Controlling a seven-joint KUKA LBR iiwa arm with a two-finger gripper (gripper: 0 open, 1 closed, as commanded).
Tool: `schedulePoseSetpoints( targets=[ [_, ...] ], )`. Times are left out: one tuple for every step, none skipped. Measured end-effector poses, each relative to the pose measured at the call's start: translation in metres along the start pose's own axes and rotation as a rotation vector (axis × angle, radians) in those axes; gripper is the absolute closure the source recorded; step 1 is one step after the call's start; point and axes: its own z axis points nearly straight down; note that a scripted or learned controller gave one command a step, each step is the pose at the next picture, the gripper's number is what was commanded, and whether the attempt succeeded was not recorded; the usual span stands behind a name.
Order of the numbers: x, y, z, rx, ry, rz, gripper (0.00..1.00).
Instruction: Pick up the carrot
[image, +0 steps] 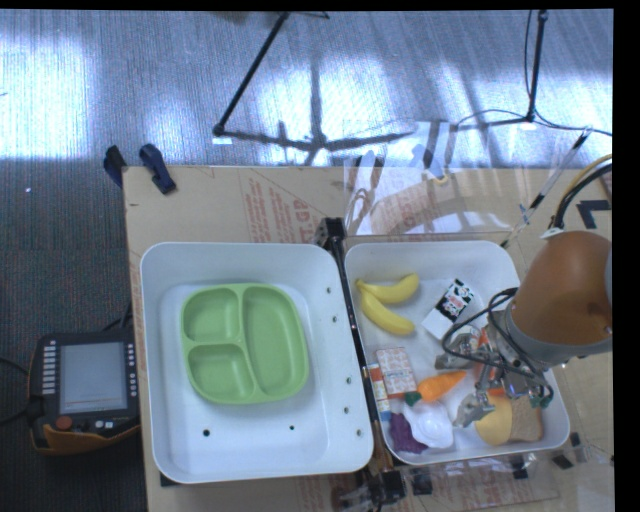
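While the carrot (441, 385) lies free in the right bin (500, 262) just left of the claw (480, 395), whose opening I cannot tell, the pick is not done.

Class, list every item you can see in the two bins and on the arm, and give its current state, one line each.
Carrot: lying in the right bin, beside the claw, not lifted.
Claw: low over the right bin, next to the carrot.
Bananas: two, lying together at the bin's far end.
Green plate: flat in the left bin, right way up.
Milk carton: lying on its side.
Purple item: partly under a white one.
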Motion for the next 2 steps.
schedulePoseSetpoints(
  targets=[
    [0.017, 0.0281, 0.0006, 0.0, 0.003, 0.095, 0.0],
    [0.0155, 0.0299, -0.0089, 0.0, 0.002, 0.09, 1.0]
  ],
)
